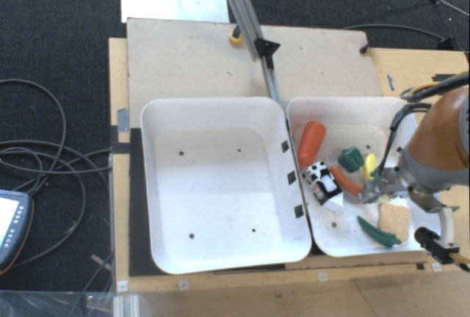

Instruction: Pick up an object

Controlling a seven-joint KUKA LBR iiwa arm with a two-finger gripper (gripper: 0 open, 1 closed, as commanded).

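The right bin (345, 111) holds several small objects. An orange carrot-shaped piece (311, 141) lies by its left wall, with a black-and-white checkered block (319, 177) just below it. A dark green piece (351, 158), a yellow piece (369, 164) and an orange-red stick (344, 181) cluster in the middle. A tan block (394, 219) and a long green pod (379, 232) lie near the front wall. My gripper (370, 188) is low inside this bin, right of the orange-red stick and under the yellow piece. The wrist hides its tip.
The left bin (213, 183) stands beside the right one, sharing a divider wall (294, 169). A slanted grey pole (242, 0) crosses above the back of the bench. Cables and a pendant (11, 224) lie on the floor to the left.
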